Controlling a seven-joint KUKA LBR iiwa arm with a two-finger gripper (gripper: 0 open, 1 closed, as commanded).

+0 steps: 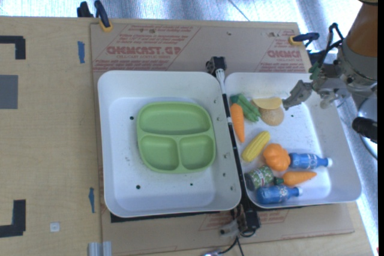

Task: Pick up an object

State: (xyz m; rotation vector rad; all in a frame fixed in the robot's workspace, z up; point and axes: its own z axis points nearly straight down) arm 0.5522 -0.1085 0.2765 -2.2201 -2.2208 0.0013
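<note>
Bench's got two white bins; left bin has a green divided plate; right bin holds toy food: carrot, corn, orange, bottles; gripper hangs over its far side near the mushroom; can't tell if it's parted.

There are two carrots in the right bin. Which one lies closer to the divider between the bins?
The longer carrot with green leaves, lying alongside the divider. The other carrot sits near the bin's front, beside the blue bottles.

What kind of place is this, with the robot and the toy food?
Probably a robot lab test bench: a robot arm reaches over two white bins, a green divided plate, and toy food like a carrot.
</note>
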